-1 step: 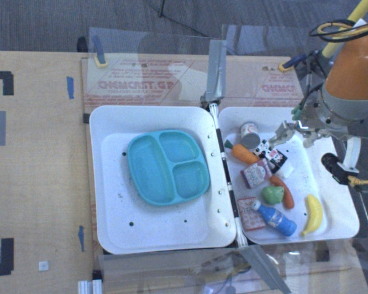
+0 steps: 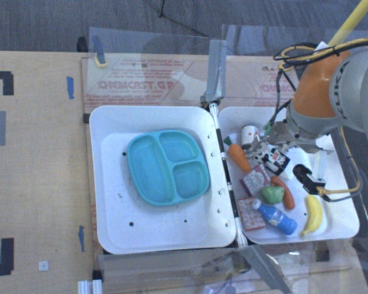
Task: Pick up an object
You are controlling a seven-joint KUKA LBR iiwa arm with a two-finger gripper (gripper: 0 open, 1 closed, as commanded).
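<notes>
Gripper: the gripper (image 2: 267, 149) hangs low over the right bin (image 2: 349, 222), just right of the carrot (image 2: 238, 157); whether it is open or closed, I cannot tell.
Likely target: the carrot lies at the bin's left wall, beside the gripper and apart from it.
Handling: probably light, stiff and smooth; best pinched across its thick middle, since the tapered end may slip.
Nearby: below the carrot lie a green lump (image 2: 272, 194), a blue bottle (image 2: 277, 218) and a banana (image 2: 313, 215).
Farther out: a blue tray (image 2: 168, 166) sits left of the carrot in the left bin (image 2: 110, 225).
</notes>
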